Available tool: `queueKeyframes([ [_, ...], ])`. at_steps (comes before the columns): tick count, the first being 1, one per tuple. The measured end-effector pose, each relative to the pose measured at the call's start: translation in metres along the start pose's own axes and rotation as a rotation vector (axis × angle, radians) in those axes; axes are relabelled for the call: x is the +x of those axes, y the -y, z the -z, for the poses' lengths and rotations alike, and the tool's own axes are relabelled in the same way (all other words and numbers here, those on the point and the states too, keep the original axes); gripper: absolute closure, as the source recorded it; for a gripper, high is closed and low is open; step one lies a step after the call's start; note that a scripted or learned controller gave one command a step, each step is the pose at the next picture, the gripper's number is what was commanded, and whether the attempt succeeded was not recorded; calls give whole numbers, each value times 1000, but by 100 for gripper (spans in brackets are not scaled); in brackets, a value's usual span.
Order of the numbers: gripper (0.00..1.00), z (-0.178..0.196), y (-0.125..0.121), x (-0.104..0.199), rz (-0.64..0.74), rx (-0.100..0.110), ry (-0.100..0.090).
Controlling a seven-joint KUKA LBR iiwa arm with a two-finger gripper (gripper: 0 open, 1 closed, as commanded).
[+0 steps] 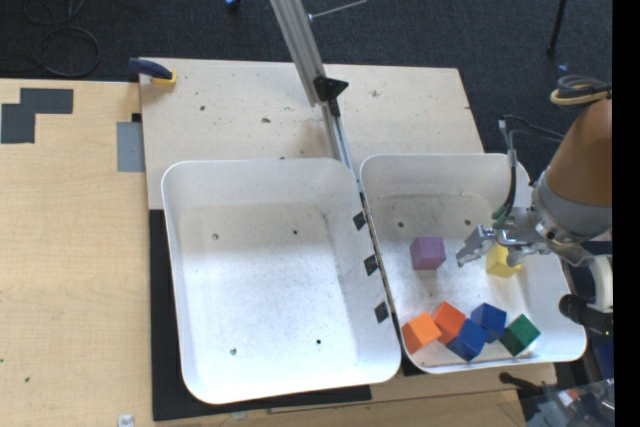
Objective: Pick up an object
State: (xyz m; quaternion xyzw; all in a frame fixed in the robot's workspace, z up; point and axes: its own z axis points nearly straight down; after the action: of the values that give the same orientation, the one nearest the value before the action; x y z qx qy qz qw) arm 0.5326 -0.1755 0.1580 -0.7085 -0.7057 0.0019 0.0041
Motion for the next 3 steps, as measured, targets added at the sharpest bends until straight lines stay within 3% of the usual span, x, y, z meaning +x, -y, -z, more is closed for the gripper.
queueKeyframes([
  [1, 0, -61, -2, 8, 1, 1, 0],
  [2, 100, -48, -2, 6, -6, -4, 2],
  [3, 100, -5, 2, 5, -6, -9, 3],
])
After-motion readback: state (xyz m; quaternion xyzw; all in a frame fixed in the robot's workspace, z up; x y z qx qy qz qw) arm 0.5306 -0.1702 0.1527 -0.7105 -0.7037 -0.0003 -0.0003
